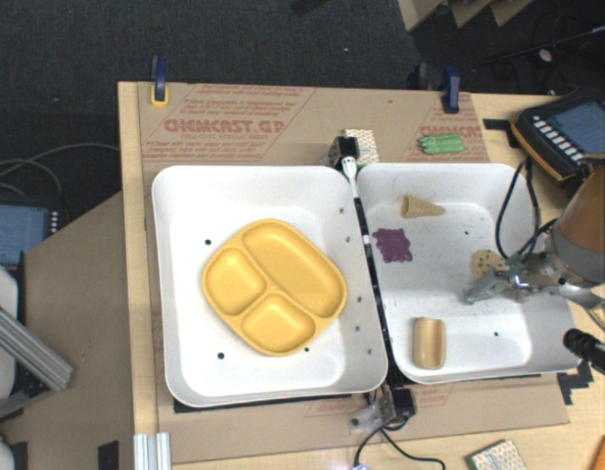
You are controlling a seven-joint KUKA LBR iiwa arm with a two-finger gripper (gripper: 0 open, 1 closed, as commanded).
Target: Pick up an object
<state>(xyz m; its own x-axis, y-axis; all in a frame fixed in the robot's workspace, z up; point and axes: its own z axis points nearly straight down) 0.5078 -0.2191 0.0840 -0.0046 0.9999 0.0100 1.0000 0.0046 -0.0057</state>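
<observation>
The right bin (498, 355) holds a small tan cone (420, 207) near its far edge, a flat purple piece (393, 245) on the left and a tan cylinder (429, 343) near the front. A small tan lump (486, 260) lies toward the right side. My gripper (490, 284) reaches in from the right and sits low over the bin floor, just in front of the tan lump and close to it. The grey arm with its orange band (584, 225) rises behind it. Whether the lump touches the gripper is unclear.
The left bin (185, 204) holds a yellow divided plate (273, 287). A green item (442, 145) lies on the cardboard behind the right bin. A dark tablet-like device (567, 135) and cables sit at the far right. The ridge between the bins (366, 262) runs between the two.
</observation>
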